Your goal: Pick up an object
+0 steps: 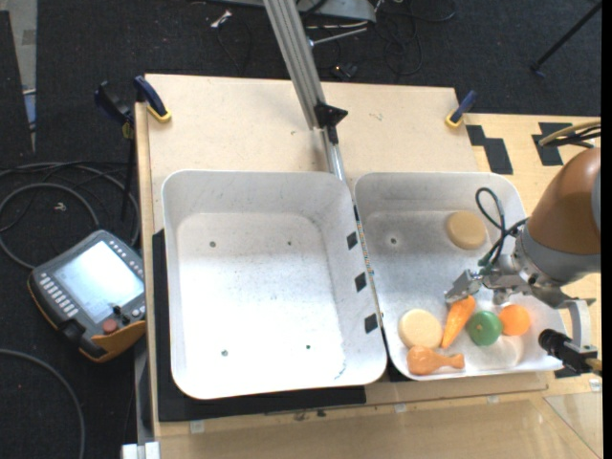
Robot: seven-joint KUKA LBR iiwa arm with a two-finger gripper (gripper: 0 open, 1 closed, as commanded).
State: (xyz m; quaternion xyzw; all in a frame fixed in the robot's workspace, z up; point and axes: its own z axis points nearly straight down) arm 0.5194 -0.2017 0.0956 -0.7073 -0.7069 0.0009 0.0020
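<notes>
**Listener:** What lay around you at that moment?

**Me:** A dark floor strewn with cables surrounded a pale wooden bench. A control pendant with a lit screen sat on the floor to the camera's left. On the bench stood two shallow white bins side by side. The left bin had nothing in it that I could make out. The right bin held all the objects, mostly crowded into its near corner.

**Listener:** Where were you?

**Me:** My arm came in from the camera's right, and my gripper hung low over that crowded corner. Whether its fingers were apart or together, I could not tell; they were too small and cluttered in the view.

**Listener:** What was beneath it?

**Me:** An orange carrot lay just below the gripper, tilted, beside a green ball and an orange ball. Nearer the bin's front were a cream disc and an orange gourd-like piece. A tan disc lay apart, toward the far side.

**Listener:** Which step was it?

**Me:** The approach, I judged; nothing looked lifted. The next move called for settling squarely on one object, likely the carrot, without nudging its close neighbours.
</notes>
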